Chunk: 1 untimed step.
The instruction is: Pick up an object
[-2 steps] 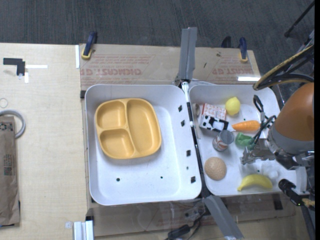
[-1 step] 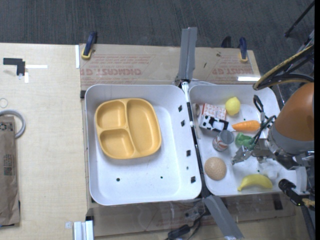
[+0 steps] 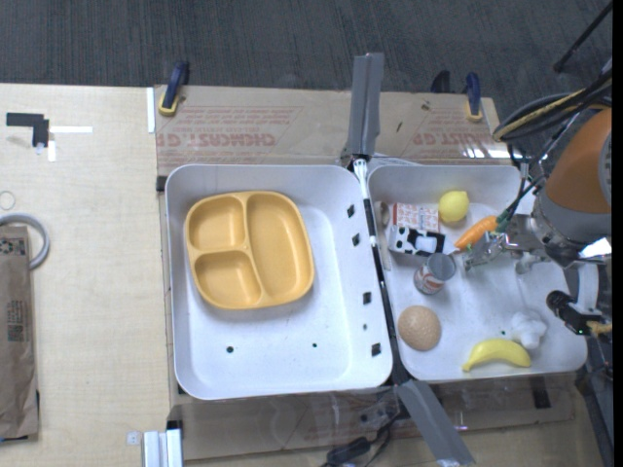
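Observation:
The right bin (image 3: 458, 353) holds a yellow lemon (image 3: 454, 205), an orange carrot (image 3: 475, 231), a small carton with a black-and-white cow pattern (image 3: 417, 233), a metal can (image 3: 434, 272), a round brown ball (image 3: 420, 327), a yellow banana (image 3: 497, 354) and a small white object (image 3: 530, 328). My gripper (image 3: 484, 252) reaches in from the right and hovers low over the bin, just below the carrot and to the right of the can. Nothing is visibly held.
The left bin (image 3: 282, 358) carries a yellow three-compartment plate (image 3: 250, 249). A grey divider bar (image 3: 366, 105) runs between the bins. Cardboard with blue clamps (image 3: 175, 88) lies behind them. A brown paper bag (image 3: 18, 329) rests on the bench at far left.

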{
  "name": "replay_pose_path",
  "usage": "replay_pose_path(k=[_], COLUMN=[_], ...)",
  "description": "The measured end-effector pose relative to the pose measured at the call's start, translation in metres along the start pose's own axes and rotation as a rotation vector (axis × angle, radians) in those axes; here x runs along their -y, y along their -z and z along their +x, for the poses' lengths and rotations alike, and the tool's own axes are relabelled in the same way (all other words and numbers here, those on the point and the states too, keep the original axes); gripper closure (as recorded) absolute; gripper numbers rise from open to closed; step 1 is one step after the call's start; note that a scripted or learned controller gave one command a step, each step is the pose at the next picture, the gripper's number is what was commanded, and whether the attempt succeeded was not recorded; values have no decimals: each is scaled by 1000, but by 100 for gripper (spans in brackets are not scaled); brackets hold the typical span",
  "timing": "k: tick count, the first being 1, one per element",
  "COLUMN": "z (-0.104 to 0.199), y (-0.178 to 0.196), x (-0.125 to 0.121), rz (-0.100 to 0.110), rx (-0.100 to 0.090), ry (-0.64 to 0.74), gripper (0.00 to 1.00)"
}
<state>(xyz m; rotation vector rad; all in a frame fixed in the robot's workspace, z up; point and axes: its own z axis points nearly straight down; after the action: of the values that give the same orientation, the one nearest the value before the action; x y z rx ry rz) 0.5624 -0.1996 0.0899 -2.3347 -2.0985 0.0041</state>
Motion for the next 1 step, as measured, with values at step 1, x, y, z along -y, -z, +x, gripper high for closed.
replay_pose_path(k=[1], z=[0], y=[8], x=[0], rz=[3], rx=[2], ry=[3], gripper=[100])
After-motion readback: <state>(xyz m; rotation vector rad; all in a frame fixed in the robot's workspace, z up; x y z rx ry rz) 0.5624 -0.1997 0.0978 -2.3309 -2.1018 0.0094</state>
